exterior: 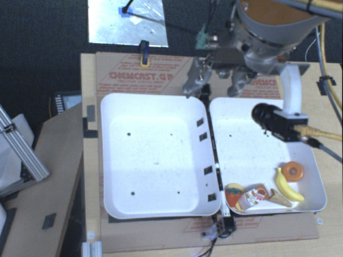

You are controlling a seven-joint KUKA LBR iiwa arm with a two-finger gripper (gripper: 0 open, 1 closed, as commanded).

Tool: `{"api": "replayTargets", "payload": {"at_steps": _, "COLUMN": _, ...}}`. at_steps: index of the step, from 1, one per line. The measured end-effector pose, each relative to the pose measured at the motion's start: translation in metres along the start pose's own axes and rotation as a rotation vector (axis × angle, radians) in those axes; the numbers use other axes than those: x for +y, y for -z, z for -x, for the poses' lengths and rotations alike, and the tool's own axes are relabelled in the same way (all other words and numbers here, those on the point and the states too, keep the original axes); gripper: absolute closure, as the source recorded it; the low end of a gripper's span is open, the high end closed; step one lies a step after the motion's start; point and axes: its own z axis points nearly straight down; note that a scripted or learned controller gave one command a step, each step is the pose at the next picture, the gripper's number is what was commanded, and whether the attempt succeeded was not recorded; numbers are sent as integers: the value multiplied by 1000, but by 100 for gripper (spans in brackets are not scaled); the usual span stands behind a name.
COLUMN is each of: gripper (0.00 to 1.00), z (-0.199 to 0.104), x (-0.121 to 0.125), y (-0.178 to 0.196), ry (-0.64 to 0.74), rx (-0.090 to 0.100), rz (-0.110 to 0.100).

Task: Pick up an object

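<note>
My gripper [214, 85] hangs above the far rim where the two bins meet, its two fingers [194, 83] spread apart with nothing between them. In the near right corner of the right bin [241, 143] lie a yellow banana [286, 186], an orange doughnut-shaped toy [292, 171], a red-orange tomato-like fruit [233, 193], a small red and white packet [254, 196] and a tan cone-shaped piece [280, 199]. These objects are well in front of the gripper and to its right.
The left bin [150, 154] sits beside the right one, joined by black clips along the shared rim. A black cylindrical device [276, 122] on a white bracket overhangs the right bin's far side. Cables run along the right.
</note>
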Motion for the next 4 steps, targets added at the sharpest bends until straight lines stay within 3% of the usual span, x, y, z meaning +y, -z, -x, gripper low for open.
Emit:
{"api": "replayTargets", "payload": {"at_steps": 1, "gripper": 0, "z": -73, "x": 0, "y": 0, "ry": 0, "rx": 0, "rz": -1}}
{"api": "replayTargets", "payload": {"at_steps": 2, "gripper": 100, "z": -70, "x": 1, "y": 12, "ry": -5, "rx": 1, "rz": 2}}
{"api": "replayTargets", "payload": {"at_steps": 3, "gripper": 100, "z": -31, "x": 1, "y": 0, "ry": -12, "rx": -3, "rz": -1}}
{"api": "replayTargets", "payload": {"at_steps": 4, "gripper": 100, "z": 27, "x": 1, "y": 1, "ry": -15, "rx": -3, "rz": 1}}
